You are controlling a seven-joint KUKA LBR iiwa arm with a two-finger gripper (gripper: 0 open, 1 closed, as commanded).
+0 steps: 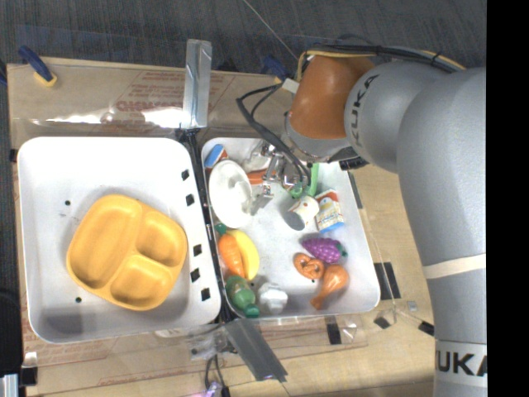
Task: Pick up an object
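The arm was seen reaching in from the right, its grey body and orange band (326,98) positioned over the upper part of the right bin (361,284). The gripper (277,176) was lowered among the objects at the top of that bin, beside a white plate (229,193) that leaned against the bin's left wall. Whether the fingers were open or closed could not be told, since the metal parts were tangled visually with the clutter beneath them, and no object could be made out between them.

The candidate objects were all gathered in the right bin. A green stick-like item (307,180) and a small white cup (301,212) were located just beside the gripper, with a small carton (330,213) touching the cup on its right. A purple bunch of grapes (324,248) was placed lower down, and an orange pretzel-shaped toy (306,265) and a brown drumstick (331,284) were set near it. Along the left wall, a yellow and orange piece of toy fruit (237,255) was laid, with a green object (242,296) and a small white item (273,298) below it.

In the left bin (41,172), a yellow divided tray (126,251) was found lying flat, well apart from the gripper. Both bins were carried side by side on the cardboard-covered surface (99,85).
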